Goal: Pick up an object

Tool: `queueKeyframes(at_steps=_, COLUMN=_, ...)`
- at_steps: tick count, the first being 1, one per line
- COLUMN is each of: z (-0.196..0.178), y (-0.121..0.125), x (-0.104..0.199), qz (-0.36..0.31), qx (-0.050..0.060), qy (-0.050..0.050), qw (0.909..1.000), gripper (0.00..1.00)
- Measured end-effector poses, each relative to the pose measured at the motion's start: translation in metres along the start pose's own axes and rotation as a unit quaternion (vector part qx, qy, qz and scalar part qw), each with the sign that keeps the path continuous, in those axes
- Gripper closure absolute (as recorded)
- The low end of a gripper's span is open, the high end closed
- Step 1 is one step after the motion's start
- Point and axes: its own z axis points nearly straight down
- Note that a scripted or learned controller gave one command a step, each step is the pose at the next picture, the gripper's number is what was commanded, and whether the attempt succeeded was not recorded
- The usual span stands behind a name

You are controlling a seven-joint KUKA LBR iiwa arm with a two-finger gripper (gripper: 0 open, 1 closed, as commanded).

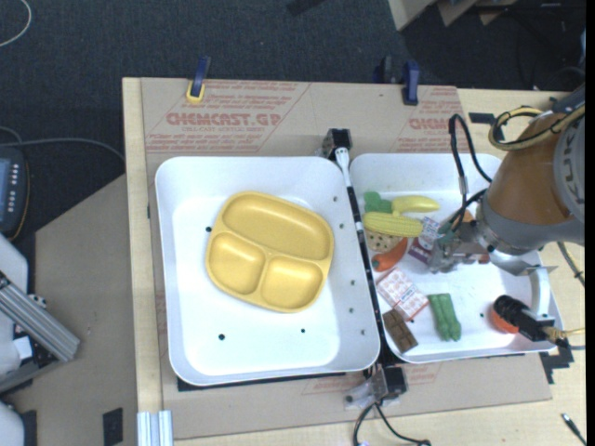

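Desk (279,402) front edge first, bare board, and just beyond it sit the 2 white bins. Left bin (186,333) carries 1 yellow divided plate (270,251), well apart from the action. Right bin (483,349) is where it counts. In its near-left corner lies a brown bar (398,328), and just beside that a green vegetable (444,316) and a red-and-white packet (402,291).

A step further back, the pincer (444,247) is low in the middle of the right bin, with the grey arm (530,193) reaching in from the right. From up here I cannot tell whether the pincer is open or closed. No target is named, but my read is the likeliest pick is the small pale wrapper (428,242), touching or just beside the pincer's tip on its left. Nothing is visibly held.

Behind that it is a crowd: an orange piece (390,255), a corn cob (390,223), a yellow fruit (416,204) and a green item (374,200), all packed tight toward the far-left of the bin.

Now the risks, as I judge them:
1. The wrapper looks thin and flat, so a close could skid over it and come up with nothing.
2. The neighbours are near enough that the pincer could nudge the orange piece or the packet and shove the target away.
3. It could clip 2 things at once, then shed 1 on the lift.
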Motion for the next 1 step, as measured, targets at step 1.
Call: queueKeyframes(at_steps=1, z=-0.0621, y=-0.0034, x=0.0007, qz=-0.002, qx=-0.002, qy=-0.001, qw=1.0, gripper=1.0)
